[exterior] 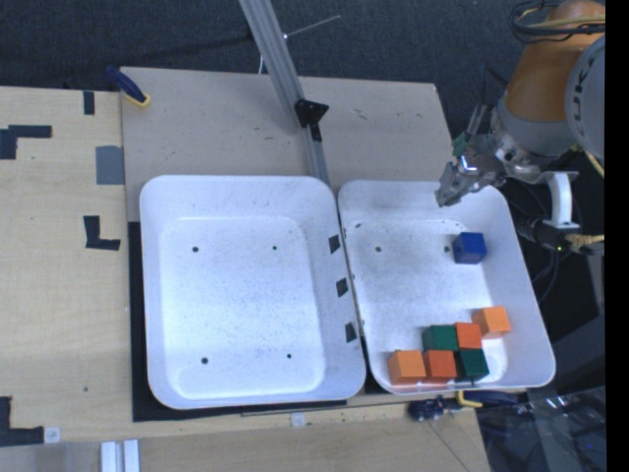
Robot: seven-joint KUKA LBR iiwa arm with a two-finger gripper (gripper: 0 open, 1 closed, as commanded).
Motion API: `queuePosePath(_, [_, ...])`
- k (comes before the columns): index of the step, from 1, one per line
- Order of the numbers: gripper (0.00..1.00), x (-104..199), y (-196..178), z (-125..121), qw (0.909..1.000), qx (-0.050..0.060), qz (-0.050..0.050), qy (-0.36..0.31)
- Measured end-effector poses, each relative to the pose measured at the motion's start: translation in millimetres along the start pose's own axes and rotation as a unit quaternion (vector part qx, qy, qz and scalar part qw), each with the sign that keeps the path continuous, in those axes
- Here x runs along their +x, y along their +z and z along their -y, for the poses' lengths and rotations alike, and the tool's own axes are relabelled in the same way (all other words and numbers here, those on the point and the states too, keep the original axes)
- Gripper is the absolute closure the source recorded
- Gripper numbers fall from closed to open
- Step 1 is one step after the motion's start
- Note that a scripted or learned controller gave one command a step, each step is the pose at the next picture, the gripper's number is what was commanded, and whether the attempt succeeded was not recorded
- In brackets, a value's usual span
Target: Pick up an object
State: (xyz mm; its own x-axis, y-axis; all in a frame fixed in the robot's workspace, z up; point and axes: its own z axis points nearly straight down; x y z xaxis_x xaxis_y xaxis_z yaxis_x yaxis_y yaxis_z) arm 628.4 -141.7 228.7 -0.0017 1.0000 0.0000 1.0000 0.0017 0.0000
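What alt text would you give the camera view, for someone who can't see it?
A grey and orange robot arm's gripper hovers at the far rim of the right white bin, holding nothing visible. That bin holds a blue block by itself and a cluster of orange and green blocks at its near edge, beside the left white bin.

The arm is cut off by the picture's right and top edges. A green block in the right bin sits partly behind an orange block. A small dark object at the bench's near edge is too blurred to identify.
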Motion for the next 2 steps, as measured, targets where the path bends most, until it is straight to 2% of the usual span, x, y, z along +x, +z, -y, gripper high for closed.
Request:
queuePosePath(1, [1.00, 39, 0, 30, 1.0000, 0.001, 0.000, -0.001])
queuePosePath(2, [1.00, 94, -9, 52, 1.0000, 0.001, -0.001, -0.003])
